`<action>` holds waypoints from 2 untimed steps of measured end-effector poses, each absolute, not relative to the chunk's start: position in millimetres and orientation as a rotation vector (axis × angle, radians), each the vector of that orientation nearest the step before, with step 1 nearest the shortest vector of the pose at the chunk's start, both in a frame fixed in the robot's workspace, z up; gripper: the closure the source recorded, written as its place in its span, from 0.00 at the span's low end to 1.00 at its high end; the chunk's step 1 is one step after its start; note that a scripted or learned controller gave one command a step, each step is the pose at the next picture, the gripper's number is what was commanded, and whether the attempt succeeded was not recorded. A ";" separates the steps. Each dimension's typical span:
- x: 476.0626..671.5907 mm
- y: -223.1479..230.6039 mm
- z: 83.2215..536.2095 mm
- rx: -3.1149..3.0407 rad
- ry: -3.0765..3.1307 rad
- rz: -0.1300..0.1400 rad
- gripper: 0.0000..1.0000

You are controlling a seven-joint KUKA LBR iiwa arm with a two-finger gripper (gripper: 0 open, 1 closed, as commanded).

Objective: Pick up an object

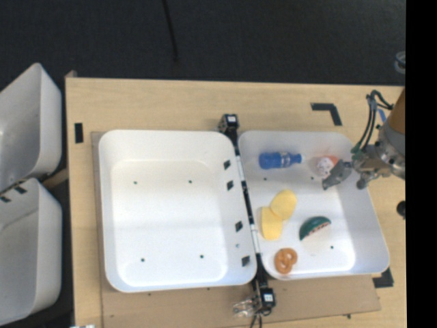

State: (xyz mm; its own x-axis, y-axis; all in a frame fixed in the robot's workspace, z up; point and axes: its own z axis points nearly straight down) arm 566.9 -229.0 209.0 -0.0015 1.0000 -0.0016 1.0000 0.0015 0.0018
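In the right bin (362,251), nearest first — an orange pretzel (286,259), a green slice (314,227), two yellow chips (278,214), then a blue bottle (278,160). The gripper (349,173) — fingers spread — hovers just beside a small white-and-red thing (325,164).

Grey arm entering from the right, orange band above wrist, gripper (347,175) low, fingers spread

The left bin (167,210) lies open; the right bin (355,251) is crowded by a blue bottle (278,160), yellow pieces (278,214) and a pretzel (286,260).
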 end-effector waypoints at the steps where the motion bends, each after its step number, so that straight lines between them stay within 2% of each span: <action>1: 664.8 -227.6 252.0 2.205 2.219 0.009 0.00; 2: 684.9 -205.6 124.9 2.206 2.211 0.017 0.00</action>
